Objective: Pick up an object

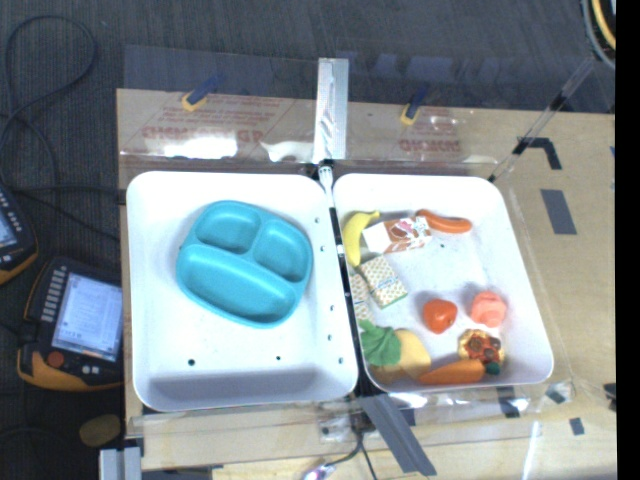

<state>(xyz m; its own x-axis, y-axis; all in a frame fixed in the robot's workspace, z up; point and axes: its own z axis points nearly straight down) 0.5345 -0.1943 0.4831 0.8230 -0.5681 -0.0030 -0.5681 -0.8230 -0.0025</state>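
Tomato (440,315) lies in the right bin (455,263), apart from its neighbours. We judge it light, stiff, smooth and liable to slip; grip across its widest part. Jaws' state and bearing: we cannot tell.

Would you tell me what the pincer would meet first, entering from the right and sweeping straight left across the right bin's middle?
Probably the pink fruit, then the tomato, if it travels low enough.
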